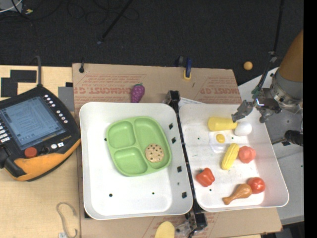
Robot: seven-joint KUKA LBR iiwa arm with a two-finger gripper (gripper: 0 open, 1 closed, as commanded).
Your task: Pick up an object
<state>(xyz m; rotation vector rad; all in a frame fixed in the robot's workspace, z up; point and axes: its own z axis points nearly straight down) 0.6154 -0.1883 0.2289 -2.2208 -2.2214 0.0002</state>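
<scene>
At the near edge of the right bin (pixel 277 195) lie a drumstick (pixel 237 194) and a red tomato (pixel 256 184), with a red pepper (pixel 205 176) to their left. Farther in, a corn cob (pixel 230 155) rests beside a second red fruit (pixel 246 154), then a fried egg (pixel 219 139), a white egg (pixel 242 129) and a yellow block (pixel 221 124). The left bin (pixel 99 192) holds a green divided plate (pixel 137 145) with a cookie (pixel 154 153). The gripper (pixel 253 109) hovers over the right bin's far right corner, fingers spread and holding nothing.
</scene>
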